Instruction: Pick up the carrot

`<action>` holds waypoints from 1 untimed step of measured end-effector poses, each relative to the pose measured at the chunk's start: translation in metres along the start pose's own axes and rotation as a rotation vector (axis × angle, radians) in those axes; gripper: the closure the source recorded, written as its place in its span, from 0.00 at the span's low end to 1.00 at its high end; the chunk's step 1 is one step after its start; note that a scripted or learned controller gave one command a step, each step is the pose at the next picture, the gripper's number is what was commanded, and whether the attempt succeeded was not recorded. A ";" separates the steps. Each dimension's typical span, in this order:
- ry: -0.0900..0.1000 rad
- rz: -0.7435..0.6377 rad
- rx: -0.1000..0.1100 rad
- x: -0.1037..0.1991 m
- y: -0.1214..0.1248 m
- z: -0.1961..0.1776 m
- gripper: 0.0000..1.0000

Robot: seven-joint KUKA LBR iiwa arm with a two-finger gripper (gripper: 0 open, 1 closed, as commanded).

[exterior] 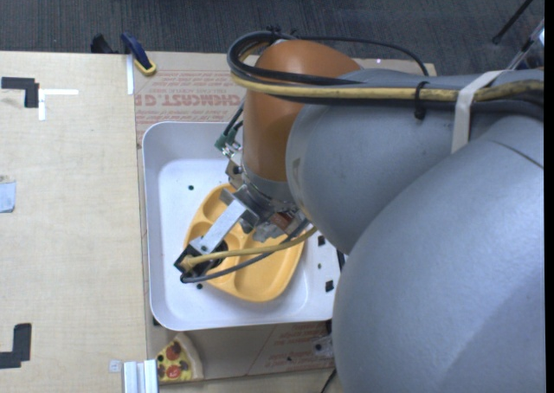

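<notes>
My grey arm [415, 235] is the biggest thing here, covering the right half of the scene and reaching down into the white bin [163, 209]. To the left of the bin spreads the pale wooden tabletop [69, 235], marked with a few black tape corners [19, 88]. A brown cardboard sheet [186, 99] lies under the bin's far edge. Its red printed lettering is upside down from this side and I cannot read it with any certainty. My orange band [277, 114] stands right over the bin, with a dark cable [329, 49] looped around its top. Below it a yellow divided plate [260, 277] rests on the bin floor. Near the bin's front corner lies a small card with a pizza picture [176, 364]. My wrist hides my fingers, so I cannot tell whether they are apart or together, nor where the carrot lies.
</notes>
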State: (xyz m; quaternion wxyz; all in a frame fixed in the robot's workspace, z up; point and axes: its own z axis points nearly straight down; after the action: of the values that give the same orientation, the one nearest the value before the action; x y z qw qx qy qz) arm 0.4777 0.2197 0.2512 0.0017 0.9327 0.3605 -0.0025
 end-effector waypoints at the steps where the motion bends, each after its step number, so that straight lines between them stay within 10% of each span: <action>1: 0.004 0.322 0.000 0.007 0.020 -0.026 1.00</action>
State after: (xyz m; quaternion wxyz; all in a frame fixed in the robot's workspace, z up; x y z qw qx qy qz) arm 0.4959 0.2099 0.2775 0.0013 0.9784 0.2065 -0.0002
